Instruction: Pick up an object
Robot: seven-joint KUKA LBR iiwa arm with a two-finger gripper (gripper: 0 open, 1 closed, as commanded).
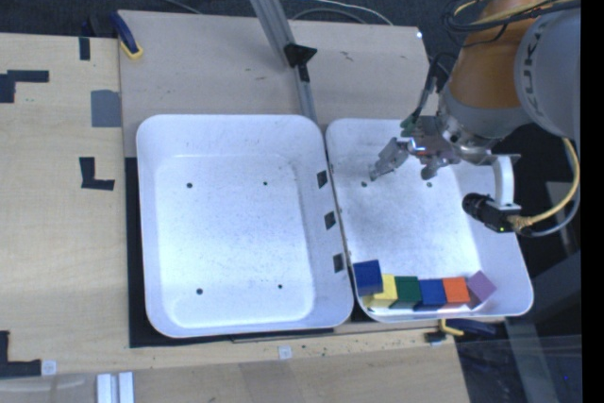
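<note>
Blocks (420,290) lie in a row along the right bin's (510,297) near rim, well below the gripper, all untouched. Gripper (406,162) hovers over bare floor at that bin's far end, fingers spread, nothing between them (pick not yet begun). Descent and grasp remain.

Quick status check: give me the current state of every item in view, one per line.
gripper: open, nothing between its fingers, above the right bin's far half.
right bin: holds a row of blocks along its near edge.
blue block: sits atop the yellow block.
green block, second blue block, orange block, purple block: resting in the row.
</note>
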